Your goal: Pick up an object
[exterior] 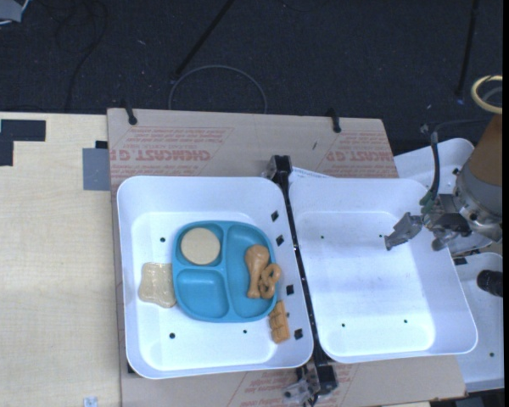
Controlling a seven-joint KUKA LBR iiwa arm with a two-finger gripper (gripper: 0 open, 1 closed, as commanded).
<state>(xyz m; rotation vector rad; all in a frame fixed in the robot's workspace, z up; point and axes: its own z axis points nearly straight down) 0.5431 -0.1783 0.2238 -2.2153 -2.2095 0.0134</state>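
**Hovering over the right bin, nothing in the pincer**

Hanging at the right edge of the scene, the arm (485,164) reaches in over the right bin (458,329). Its pincer (420,231) sits above that bin's upper right part, near the right wall. One grey finger (399,230) juts out to the left and a second one shows closer to the wrist, with a clear gap between them, so the pincer stands spread apart. No object lies between the fingers.

All the loose things are in the left bin (140,346), well apart from the pincer. A blue divided plate (205,299) lies flat in the middle of that bin. In its upper left compartment rests a round tan disc (200,246). In the right compartment lies a tan twisted piece (261,271), shaped something like a pretzel or a bone, running lengthwise along the compartment. The lower left compartment shows only blue.

Just beside the plate on its left, touching its rim, lies a pale beige piece (157,284) with a lumpy outline, on the bin floor. At the plate's lower right corner a small orange-brown piece (279,322) lies on the bin floor, close to the black divider (295,253) that runs between the two bins.

Both bins sit on a sheet of cardboard (237,147) with red printed lettering, on the light wooden bench (42,270).
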